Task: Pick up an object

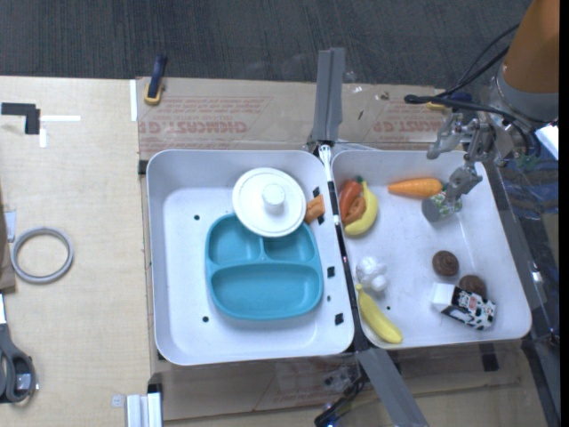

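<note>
1. The left bin carries a blue divided plate across its middle, with a round white lid overlapping the plate's far edge.
2. The right bin carries the smaller items; the grey arm reaches over its far right corner.
3. The gripper hangs low near the right bin's far edge; whether it is clenched or released cannot be told.
4. A carrot lies just beside the gripper along the far edge.
5. A banana rests in the near left corner.
6. A black-and-white cow-patterned toy sits near the near right corner.
7. A white figure lies by the left edge.
8. A brown round piece sits toward the right bin's middle.
</note>
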Tool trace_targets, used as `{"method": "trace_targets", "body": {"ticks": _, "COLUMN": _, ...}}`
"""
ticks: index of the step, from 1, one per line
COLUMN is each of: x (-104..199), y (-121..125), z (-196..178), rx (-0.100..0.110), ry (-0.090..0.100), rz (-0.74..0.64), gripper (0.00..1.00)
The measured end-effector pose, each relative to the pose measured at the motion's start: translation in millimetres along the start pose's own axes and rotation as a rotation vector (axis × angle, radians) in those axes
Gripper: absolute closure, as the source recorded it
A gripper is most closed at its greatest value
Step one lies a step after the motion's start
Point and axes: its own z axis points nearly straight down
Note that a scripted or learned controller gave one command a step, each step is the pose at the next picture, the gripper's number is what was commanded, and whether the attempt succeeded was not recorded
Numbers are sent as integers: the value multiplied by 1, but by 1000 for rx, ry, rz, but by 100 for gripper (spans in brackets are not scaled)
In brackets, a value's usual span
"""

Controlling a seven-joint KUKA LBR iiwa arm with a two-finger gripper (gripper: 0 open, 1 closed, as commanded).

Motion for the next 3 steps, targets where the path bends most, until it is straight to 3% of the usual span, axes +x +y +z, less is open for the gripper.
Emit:
{"method": "trace_targets", "body": {"ticks": 1, "x": -9, "y": 24, "z": 142, "rx": 0, "ry": -1, "rz": 43, "gripper": 0}}
{"method": "trace_targets", "body": {"ticks": 2, "x": -8, "y": 55, "z": 146, "rx": 0, "ry": -1, "rz": 91, "gripper": 0}}
{"method": "trace_targets", "body": {"ticks": 3, "x": -17, "y": 57, "z": 146, "rx": 1, "ry": -3, "rz": 91, "gripper": 0}}
